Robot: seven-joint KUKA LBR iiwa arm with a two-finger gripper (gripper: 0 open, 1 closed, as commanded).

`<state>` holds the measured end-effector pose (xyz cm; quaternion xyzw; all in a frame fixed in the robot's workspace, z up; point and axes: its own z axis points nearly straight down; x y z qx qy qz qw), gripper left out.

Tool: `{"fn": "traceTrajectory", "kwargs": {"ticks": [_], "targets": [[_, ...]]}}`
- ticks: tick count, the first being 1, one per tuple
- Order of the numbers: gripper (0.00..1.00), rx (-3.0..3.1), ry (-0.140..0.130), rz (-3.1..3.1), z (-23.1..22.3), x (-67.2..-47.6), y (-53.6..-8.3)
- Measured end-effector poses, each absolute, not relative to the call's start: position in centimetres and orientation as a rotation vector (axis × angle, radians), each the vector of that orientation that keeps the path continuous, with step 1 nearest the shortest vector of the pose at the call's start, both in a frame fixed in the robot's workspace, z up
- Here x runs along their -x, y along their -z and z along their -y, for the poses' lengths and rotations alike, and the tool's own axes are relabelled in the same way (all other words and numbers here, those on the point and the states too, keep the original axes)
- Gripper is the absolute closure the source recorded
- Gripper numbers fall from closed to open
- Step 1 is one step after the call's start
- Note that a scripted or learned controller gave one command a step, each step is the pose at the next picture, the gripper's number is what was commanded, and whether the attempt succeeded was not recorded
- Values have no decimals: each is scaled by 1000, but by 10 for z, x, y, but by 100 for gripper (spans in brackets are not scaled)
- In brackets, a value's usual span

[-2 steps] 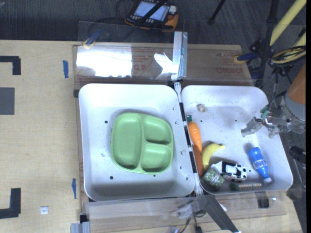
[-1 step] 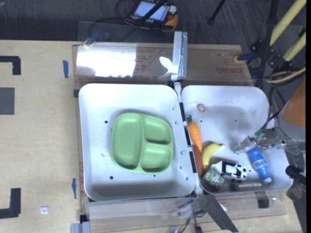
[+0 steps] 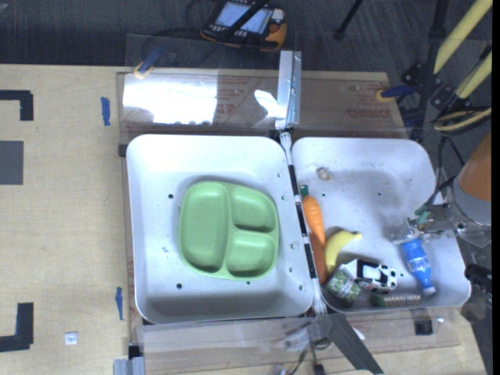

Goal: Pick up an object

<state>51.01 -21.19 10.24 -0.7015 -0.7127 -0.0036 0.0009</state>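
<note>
Camera view looks down on two white bins: the left bin [image 3: 148,209] holds a green divided plate [image 3: 229,229], and the right bin [image 3: 367,170] holds the loose items. A carrot [image 3: 314,223] lies along that bin's left wall, a banana [image 3: 341,244] just beside it, with a dark round can [image 3: 343,285] and a black-and-white toy [image 3: 376,274] crowded near the front. A blue bottle [image 3: 417,264] lies tilted near the right wall. The gripper [image 3: 428,219] sits at the right rim, just above the bottle's upper end; whether its fingers are apart or together cannot be told, and nothing shows between them.

The bottle looks like the nearest target, and the risks follow from its lie. It is round and slanted, so fingers closing off-axis would likely roll it away or squeeze it out. The bin wall close by could block one finger. Going for the cluster instead risks catching two items or nudging them apart.
</note>
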Motion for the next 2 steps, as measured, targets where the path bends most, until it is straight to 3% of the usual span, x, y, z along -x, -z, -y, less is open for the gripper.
{"fn": "traceTrajectory", "kwargs": {"ticks": [1, 2], "targets": [[100, 2339, 0, 2098, 159, -547, -195], [100, 2377, 0, 2057, 173, -587, -196]]}}
